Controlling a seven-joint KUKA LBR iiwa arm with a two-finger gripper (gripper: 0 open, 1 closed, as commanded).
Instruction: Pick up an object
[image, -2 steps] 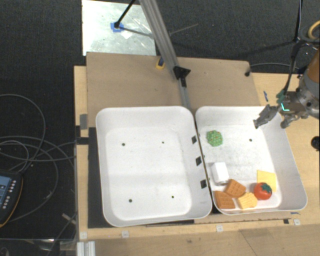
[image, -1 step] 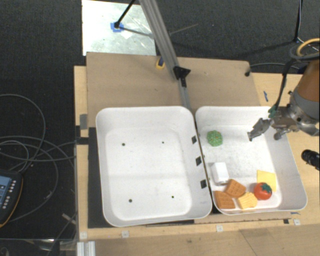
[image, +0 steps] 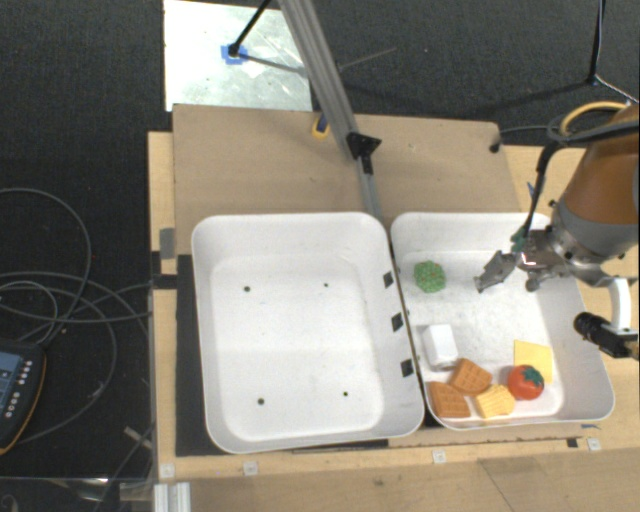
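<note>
While pincer (image: 497, 272) hovers, green ball (image: 430, 277) apart

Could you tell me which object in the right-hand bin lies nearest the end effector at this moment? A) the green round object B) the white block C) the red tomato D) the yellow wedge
A: the green round object sits alone in the far part of the right bin, just left of the end effector, while the other items cluster along the near edge.

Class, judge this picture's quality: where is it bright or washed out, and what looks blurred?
Camera view: even overhead light; the two white bins look nearly washed out, with soft shadows at their walls; glare on the shiny sheet at top; the gripper is slightly blurred, while the green ball stays fairly sharp.
</note>
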